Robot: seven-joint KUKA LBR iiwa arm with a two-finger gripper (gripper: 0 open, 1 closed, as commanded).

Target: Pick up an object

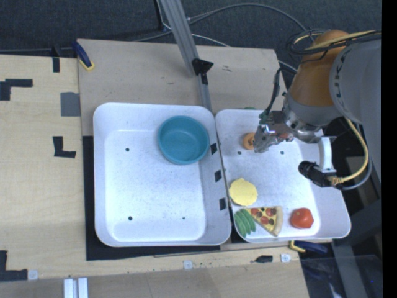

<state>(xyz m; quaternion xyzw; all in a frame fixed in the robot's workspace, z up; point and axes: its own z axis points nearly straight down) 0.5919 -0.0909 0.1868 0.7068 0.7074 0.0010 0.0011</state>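
Note:
My gripper (263, 139) hangs over the upper part of the right bin (282, 172), right beside a small orange object (248, 141) that pokes out at its left side. Whether that object sits between the fingers is hidden by the gripper body. Lower in the same bin lie a yellow round piece (243, 192), a pizza slice (268, 218), a green vegetable (245, 221) and a red tomato (301, 218). A blue bowl (183, 139) rests at the top right of the left bin (124, 185).
A metal pole (186, 42) slants down to the gap between the bins. Cables (248, 11) loop behind the arm at the upper right. A black hose fitting (313, 172) juts from the wrist over the right bin's edge.

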